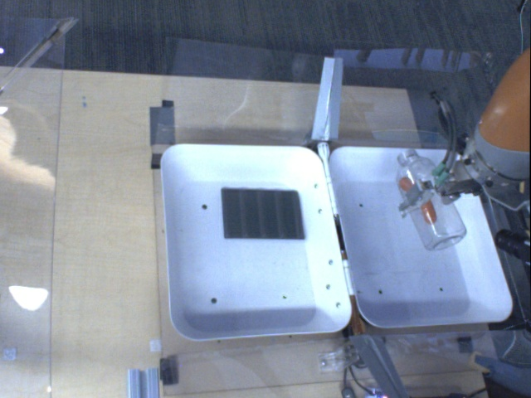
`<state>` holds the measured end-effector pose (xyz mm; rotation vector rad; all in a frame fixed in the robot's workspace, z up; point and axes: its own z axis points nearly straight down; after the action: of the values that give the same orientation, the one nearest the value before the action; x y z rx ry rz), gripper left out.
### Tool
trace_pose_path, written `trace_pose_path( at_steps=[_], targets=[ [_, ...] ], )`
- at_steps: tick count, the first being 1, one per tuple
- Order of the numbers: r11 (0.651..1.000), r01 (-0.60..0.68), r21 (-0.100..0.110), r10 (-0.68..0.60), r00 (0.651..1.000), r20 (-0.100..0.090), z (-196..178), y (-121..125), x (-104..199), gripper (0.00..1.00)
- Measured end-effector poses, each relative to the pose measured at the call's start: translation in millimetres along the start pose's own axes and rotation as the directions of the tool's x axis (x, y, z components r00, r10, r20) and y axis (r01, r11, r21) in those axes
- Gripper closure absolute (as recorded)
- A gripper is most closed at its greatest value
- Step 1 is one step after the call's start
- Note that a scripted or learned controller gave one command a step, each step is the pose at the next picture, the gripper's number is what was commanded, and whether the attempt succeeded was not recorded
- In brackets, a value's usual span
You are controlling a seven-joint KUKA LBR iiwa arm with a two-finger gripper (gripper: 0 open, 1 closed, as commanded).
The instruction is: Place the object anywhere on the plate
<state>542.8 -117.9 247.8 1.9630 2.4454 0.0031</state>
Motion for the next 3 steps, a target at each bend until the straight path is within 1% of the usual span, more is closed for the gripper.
trace_pose_path(
  at_steps=[1,2,3],
  targets=[
    [0.999,-0.036,-0.004,0.036,0.999,0.001,-101.8,-20.6,19.1,1.0],
    [1.0,-0.004,-0.002,0.004,1.0,0.0,-154.3,58.3,34.9,1.0],
    [0.934,0.357,-0.004,-0.357,0.934,0.001,-188.1,71.9,49.4,1.0]
  ],
)
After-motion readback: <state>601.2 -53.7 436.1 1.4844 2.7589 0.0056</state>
